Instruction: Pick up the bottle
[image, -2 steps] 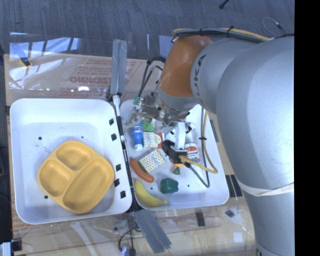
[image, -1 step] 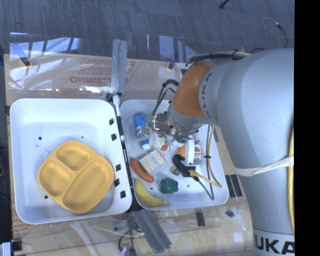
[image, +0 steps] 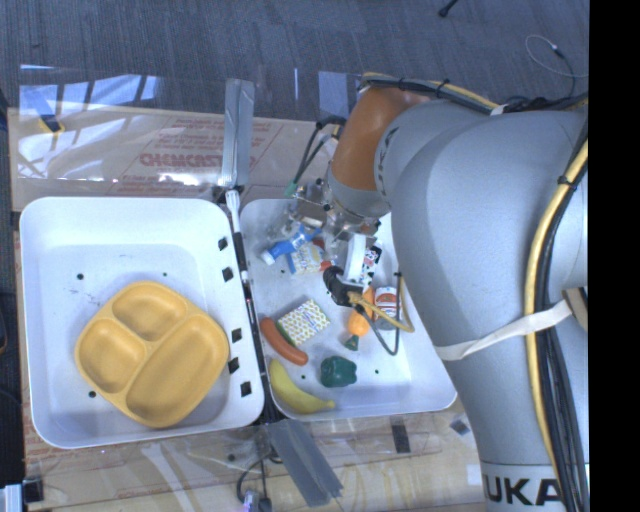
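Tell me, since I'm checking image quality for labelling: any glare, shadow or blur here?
In the camera view, glare streaks the clear sheet behind the bins; the yellow tray casts a soft shadow in the left bin; small items under the arm in the right bin look soft and hard to identify.

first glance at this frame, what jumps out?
The big grey arm fills the right side, its orange band bent down over the right bin. In the left bin lies a yellow divided tray. Under the arm the right bin holds small clutter: a banana at the front, a green pepper, a red sausage and a checkered block.
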